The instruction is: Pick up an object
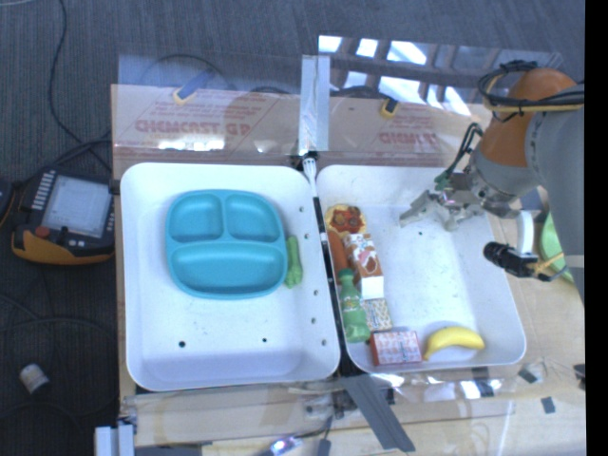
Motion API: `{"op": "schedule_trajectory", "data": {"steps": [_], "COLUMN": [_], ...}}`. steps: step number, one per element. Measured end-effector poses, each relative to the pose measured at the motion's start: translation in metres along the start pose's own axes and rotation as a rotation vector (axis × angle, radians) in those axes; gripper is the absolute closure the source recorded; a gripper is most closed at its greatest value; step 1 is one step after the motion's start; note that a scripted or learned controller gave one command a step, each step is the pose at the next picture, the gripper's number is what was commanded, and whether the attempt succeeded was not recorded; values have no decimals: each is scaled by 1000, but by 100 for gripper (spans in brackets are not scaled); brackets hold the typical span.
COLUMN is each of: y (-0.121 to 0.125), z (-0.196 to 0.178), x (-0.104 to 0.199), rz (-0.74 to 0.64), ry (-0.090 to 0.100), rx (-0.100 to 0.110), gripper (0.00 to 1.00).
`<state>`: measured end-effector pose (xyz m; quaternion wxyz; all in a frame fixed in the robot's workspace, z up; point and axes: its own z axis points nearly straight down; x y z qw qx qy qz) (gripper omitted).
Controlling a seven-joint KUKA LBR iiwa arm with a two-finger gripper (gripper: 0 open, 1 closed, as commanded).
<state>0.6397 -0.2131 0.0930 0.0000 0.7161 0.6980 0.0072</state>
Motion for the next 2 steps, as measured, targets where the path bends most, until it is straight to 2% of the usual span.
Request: {"op": "schedule_trajectory", "data": {"steps": [1, 2], "y": [27, 30], "z": [3, -2], "x": [14, 10], "rz": [-5, 114], "ry": [-10, -5], "rx": [5, 13], "gripper": [0, 0]}}
